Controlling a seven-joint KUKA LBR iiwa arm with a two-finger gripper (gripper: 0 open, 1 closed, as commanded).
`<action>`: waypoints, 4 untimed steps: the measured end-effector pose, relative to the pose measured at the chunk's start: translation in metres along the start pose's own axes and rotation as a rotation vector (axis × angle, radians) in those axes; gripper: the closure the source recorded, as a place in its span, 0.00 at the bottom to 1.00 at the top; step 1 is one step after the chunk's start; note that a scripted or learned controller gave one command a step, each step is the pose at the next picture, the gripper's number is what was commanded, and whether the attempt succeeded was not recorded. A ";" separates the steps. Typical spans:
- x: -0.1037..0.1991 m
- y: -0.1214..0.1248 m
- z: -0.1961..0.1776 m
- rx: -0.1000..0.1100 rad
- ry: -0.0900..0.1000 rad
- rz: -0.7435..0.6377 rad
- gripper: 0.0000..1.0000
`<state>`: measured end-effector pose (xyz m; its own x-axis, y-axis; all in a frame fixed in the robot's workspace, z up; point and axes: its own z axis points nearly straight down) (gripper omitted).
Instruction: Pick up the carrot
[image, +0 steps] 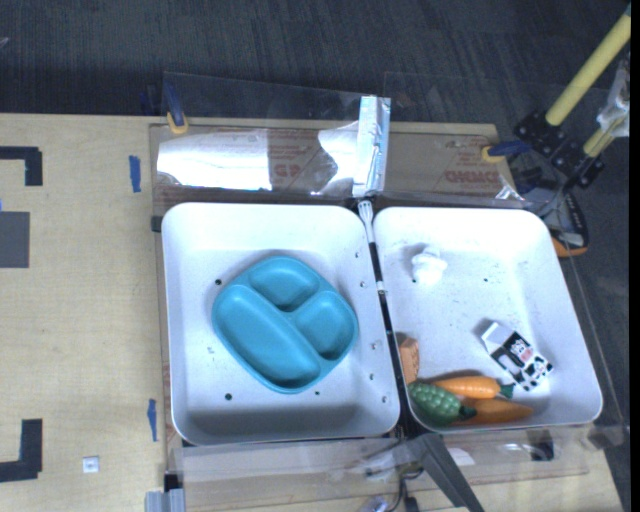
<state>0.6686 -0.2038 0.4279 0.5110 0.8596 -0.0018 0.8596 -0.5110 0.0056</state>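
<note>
A pale wooden surface (80, 330) is carrying two shallow white plastic bins side by side, with dark carpeted floor (300, 40) lying beyond its far edge. Black tape marks (22, 165) are sitting on the wood at the left, and short blue tape strips (134, 173) are sticking near the bins. Behind the bins, a clear plastic sheet (270, 150) is standing over brown cardboard (440, 165).

The left bin (190, 400) is holding one thing: a turquoise plastic plate with three compartments (284, 322), lying flat near the middle.

The right bin (520, 250) is holding several things. One orange toy carrot (470, 387) is lying on its side along the near wall, with a second, longer orange piece (505, 410) resting just beside it. One dark green bumpy toy vegetable (438, 402) is touching the carrot's left end. One small brown object (408, 355) is sitting against the left wall. One white crumpled lump (429, 266) is lying toward the far side. One small black-and-white patterned toy (520, 358) is resting near the right, just beyond the carrot.

At the upper right, a yellow rod (595, 65) is slanting above black clamps (550, 140). As for the hand, I cannot tell whether it is open or closed.
</note>
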 end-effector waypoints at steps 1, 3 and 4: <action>0.030 -0.022 0.187 0.014 0.000 -0.065 1.00; -0.062 -0.092 0.134 0.007 0.002 -0.218 1.00; -0.027 -0.120 0.116 0.007 0.003 -0.349 1.00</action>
<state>0.5520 -0.1656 0.3108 0.1867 0.9824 0.0008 0.9824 -0.1867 -0.0019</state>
